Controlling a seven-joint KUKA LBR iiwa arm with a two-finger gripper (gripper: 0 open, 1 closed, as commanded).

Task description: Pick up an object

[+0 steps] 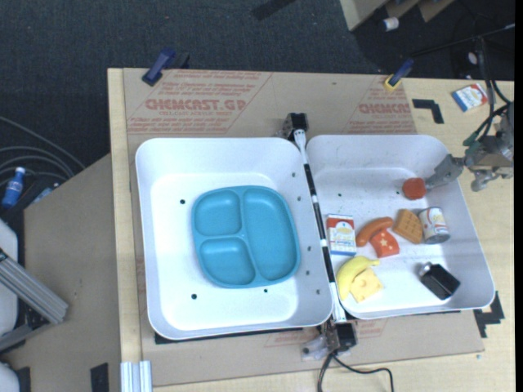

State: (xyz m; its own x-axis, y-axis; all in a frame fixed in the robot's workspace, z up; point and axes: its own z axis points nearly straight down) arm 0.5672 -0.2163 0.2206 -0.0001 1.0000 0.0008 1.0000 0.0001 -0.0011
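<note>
Nearest the camera, in the right bin (482, 288), a banana (353, 270) lies with a yellow cheese wedge (367, 287) against it, and a black block (440, 280) sits well apart toward the bin's right wall. Just beyond them a small red-and-white carton (340, 233) stands beside the divider between the bins, with an orange carrot-like piece (373, 229) and a red piece (384, 244) touching each other next to it. Further right a brown biscuit-like piece (408, 225) lies against a small tin can (433, 224) tipped on its side. A round red-orange ball (414, 188) rests farther back. In the left bin (155, 219) lies a blue divided plate (244, 235).

My claw (448, 171) hangs over the far right corner of the right bin, just beside that ball. I cannot tell how far my fingers stand apart, and I see nothing between them.
</note>
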